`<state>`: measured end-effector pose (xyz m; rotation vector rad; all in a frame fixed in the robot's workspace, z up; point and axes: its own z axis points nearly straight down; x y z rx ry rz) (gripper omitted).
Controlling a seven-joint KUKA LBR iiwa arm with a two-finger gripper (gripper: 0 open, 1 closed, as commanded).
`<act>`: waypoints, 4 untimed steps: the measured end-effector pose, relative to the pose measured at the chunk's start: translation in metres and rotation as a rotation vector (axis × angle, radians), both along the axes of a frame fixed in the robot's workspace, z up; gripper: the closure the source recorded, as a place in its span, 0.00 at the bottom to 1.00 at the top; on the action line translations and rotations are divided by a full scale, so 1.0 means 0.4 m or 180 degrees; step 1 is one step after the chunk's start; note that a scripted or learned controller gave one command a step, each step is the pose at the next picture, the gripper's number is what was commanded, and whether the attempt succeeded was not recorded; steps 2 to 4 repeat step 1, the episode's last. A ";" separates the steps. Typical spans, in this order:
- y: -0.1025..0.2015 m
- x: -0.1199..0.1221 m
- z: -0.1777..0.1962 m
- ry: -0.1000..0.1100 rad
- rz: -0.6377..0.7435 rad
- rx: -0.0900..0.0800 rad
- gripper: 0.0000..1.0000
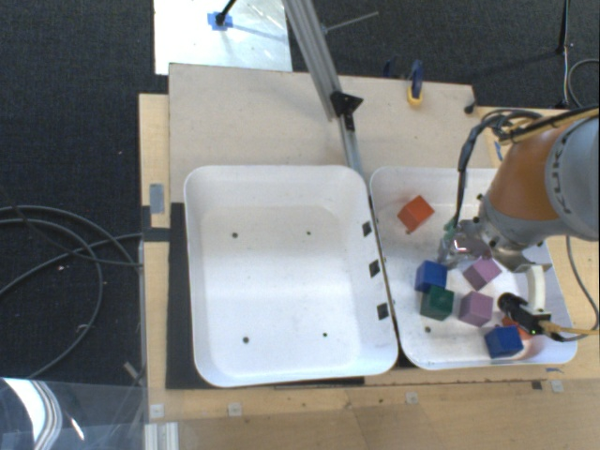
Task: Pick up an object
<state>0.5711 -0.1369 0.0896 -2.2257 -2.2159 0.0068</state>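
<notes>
My gripper [457, 247] hangs low over the right bin [389, 190], just above the blue cube [430, 276]; I cannot tell its opening or any hold.

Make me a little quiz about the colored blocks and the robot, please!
1. True or false: the orange block lies in the right bin.
2. Which block sits closest to the green block? A) the orange block B) the blue block just above it C) the blue block at the bin's lower right corner
3. Fill in: the two blocks near the gripper, one at and one at, are both ____ in color.

Key: 1. true. 2. B. 3. purple.
</notes>
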 end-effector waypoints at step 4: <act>-0.033 -0.207 0.120 -0.0011 0.0004 0.0005 1.00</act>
